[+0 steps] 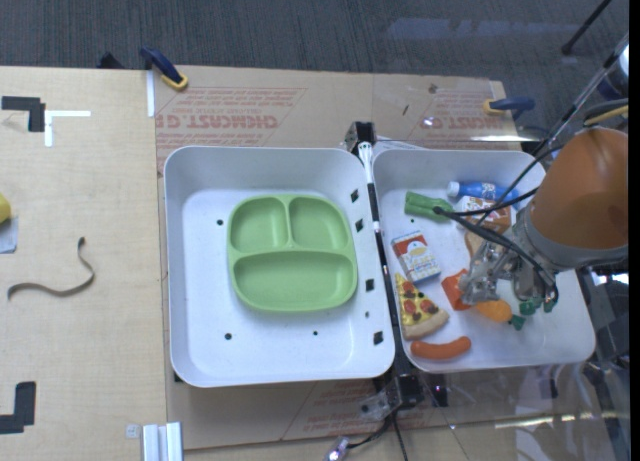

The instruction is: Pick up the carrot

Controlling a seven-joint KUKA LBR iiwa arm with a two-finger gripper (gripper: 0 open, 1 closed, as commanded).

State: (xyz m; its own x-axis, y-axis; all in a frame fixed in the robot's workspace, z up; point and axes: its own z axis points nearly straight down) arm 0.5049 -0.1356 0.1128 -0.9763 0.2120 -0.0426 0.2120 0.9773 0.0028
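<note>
1. On the surface (80,349) stand two shallow white bins side by side: the left bin (190,339) and the right bin (570,344), counted two.
2. One arm (590,194), grey with an orange band, reaches over the right bin from the right.
3. One green divided plate (293,252) lies in the left bin, with three compartments.
4. In the right bin lie one pizza slice (418,309), one small carton (416,256), one sausage (441,348), one blue-and-white bottle (472,190), one green-handled tool (428,207) and one red piece (455,290).
5. The pincer (492,279) hangs low over the carrot (495,310); whether it is spread or closed, I cannot tell, and nothing is seen gripped in it.
6. The carrot, one only, orange with a green tip, lies on the right bin's floor just under the pincer, beside the red piece.
7. Judged from this, the approach is made; the grasp and the lift are left.
</note>
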